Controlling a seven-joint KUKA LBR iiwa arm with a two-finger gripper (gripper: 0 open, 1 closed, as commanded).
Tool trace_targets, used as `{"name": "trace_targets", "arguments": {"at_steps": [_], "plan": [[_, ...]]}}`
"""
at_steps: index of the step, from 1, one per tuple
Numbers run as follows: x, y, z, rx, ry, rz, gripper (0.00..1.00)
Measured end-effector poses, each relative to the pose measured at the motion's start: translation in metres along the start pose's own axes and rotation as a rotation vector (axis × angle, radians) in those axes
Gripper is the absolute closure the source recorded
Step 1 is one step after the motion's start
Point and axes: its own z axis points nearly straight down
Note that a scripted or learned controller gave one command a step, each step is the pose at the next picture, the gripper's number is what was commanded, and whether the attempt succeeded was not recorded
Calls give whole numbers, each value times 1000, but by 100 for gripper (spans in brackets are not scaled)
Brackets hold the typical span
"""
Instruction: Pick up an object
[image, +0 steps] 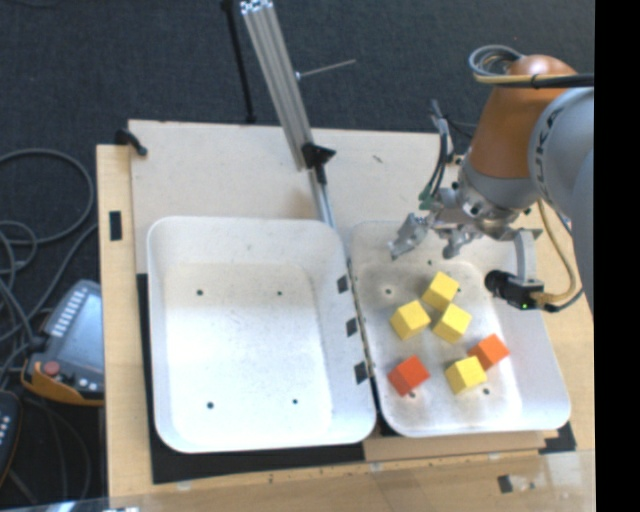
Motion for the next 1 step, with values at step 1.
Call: {"name": "trace_targets", "arguments": {"at_steps": [1], "plan": [[-33,0,79,-16,-6,0,0]]}}
